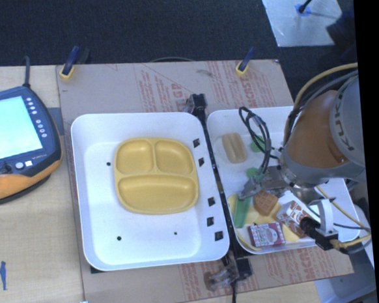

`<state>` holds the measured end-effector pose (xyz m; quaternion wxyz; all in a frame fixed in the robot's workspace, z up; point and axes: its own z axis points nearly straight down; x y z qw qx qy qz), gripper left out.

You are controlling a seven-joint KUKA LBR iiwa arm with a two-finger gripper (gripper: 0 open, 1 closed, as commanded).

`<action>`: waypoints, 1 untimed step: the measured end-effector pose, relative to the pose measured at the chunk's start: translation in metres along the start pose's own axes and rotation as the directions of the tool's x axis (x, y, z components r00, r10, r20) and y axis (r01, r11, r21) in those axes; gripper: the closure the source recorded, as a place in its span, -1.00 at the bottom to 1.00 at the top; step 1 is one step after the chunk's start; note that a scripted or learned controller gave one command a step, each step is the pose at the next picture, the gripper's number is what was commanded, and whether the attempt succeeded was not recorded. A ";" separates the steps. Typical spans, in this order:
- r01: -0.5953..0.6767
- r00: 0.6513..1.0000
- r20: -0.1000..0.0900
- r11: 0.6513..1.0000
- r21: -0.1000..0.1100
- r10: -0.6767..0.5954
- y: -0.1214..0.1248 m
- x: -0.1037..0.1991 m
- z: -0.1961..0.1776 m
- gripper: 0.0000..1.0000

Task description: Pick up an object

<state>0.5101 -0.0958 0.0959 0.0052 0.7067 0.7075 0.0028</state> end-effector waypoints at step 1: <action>0.000 1.000 -0.002 1.000 0.002 0.000 -0.002 -0.001 0.000 -1.00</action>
